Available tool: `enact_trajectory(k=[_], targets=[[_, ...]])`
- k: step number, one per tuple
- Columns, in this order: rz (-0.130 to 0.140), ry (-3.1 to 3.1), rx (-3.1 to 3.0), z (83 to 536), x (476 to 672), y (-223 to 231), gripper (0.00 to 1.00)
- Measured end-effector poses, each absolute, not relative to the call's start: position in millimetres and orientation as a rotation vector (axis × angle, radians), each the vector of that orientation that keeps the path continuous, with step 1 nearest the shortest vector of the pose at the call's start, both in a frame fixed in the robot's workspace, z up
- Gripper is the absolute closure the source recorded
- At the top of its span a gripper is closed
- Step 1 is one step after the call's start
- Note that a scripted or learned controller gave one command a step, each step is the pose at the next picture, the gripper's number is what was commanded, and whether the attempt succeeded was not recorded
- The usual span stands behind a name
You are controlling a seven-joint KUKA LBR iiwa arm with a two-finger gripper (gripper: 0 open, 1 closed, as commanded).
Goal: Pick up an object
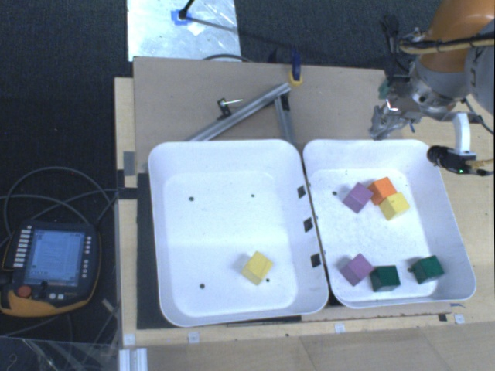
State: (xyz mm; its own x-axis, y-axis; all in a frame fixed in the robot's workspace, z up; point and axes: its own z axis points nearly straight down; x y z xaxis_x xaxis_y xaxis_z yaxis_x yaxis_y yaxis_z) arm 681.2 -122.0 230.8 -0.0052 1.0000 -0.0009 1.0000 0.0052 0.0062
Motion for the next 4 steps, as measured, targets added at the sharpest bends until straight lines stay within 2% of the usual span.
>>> enact_trajectory(k=[1, 3, 4], targets=[[0.005, 2.232, 2.210, 242, 661.9, -71, 1.00], [0.000, 2.233, 2.213, 231, 610.4, 11, 1.00], [0.002, 2.237, 2.211, 235, 594.1, 68, 1.00]])
